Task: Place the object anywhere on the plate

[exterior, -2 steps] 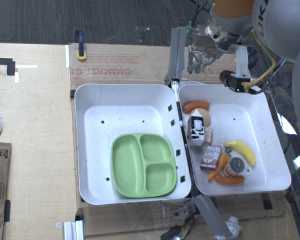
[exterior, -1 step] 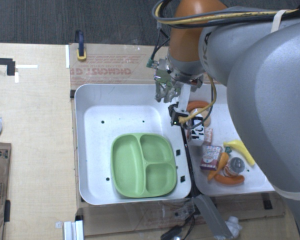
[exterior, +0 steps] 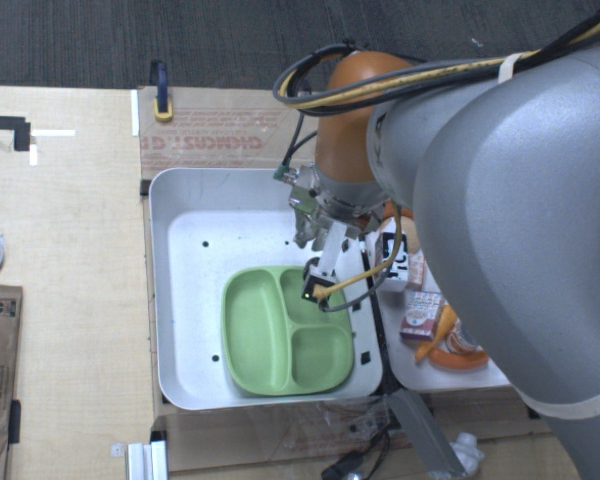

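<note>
The gripper (exterior: 315, 236) is seen over the green plate (exterior: 265, 338), open or closed not determinable; a small carton (exterior: 418, 320), presumed the object, is noted in the neighbouring bin (exterior: 408, 364), judged light, stiff, best taken across flat faces.

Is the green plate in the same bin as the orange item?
No, the green plate lies in the view's left bin, while the orange item lies in the right bin.

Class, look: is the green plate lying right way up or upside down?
Right way up: the green plate shows its hollow compartments and dividing ridges facing upward.
</note>
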